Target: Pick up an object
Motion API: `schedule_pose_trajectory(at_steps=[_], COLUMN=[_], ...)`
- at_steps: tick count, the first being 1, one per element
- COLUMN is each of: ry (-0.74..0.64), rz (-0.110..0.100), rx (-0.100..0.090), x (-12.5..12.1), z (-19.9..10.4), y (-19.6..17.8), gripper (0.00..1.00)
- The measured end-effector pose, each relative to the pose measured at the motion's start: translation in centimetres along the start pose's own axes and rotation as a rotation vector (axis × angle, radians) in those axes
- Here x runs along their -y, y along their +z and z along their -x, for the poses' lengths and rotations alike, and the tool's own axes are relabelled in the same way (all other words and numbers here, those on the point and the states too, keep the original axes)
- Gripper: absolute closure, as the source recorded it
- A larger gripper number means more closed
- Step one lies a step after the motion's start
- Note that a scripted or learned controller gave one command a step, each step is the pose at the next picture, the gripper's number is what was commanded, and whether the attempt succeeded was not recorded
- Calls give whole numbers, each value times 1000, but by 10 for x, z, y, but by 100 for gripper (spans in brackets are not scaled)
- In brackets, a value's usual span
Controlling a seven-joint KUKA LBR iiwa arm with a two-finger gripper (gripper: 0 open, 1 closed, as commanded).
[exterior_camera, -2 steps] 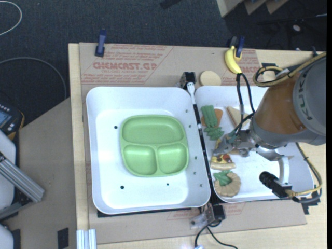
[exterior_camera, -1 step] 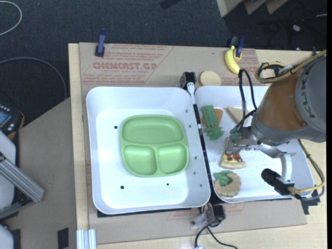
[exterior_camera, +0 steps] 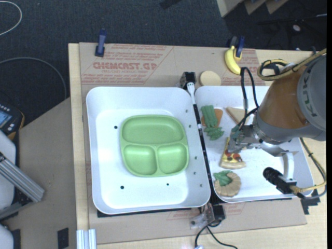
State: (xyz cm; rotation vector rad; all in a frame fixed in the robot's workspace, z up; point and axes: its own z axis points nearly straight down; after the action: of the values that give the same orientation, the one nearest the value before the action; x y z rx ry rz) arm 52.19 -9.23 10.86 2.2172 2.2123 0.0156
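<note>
The gripper (exterior_camera: 236,145) is being held low inside the right bin (exterior_camera: 306,170), directly over the upper tip of the pizza slice (exterior_camera: 232,160), which is lying just beside the divider between the two bins and appears to be the object being targeted. Whether the gripper is spread or pressed together cannot be told, as it is being hidden by the wrist and cabling. Nothing is seen being pinched, so the grasp is being judged as not yet secured. Relative to the pizza slice, a green vegetable piece (exterior_camera: 211,121) is lying above it, a round cookie with green topping (exterior_camera: 227,183) is sitting just below it, and a tan wedge (exterior_camera: 237,113) is resting up and to the right. The green divided plate (exterior_camera: 154,144) is sitting well apart, in the left bin (exterior_camera: 98,154). For a good pick, the descent is best being kept vertical and centred on the slice's thicker middle, so that the cookie is not being nudged.
</note>
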Motion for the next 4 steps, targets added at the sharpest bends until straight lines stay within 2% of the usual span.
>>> schedule_pose_trajectory(at_steps=[1,2,4], ry=[1,-2,-2], rz=[2,-15,-10], rx=[1,0,1], x=[-1,44,41], z=[0,-69,-69], y=[-10,-77,-96], gripper=[100,100,100])
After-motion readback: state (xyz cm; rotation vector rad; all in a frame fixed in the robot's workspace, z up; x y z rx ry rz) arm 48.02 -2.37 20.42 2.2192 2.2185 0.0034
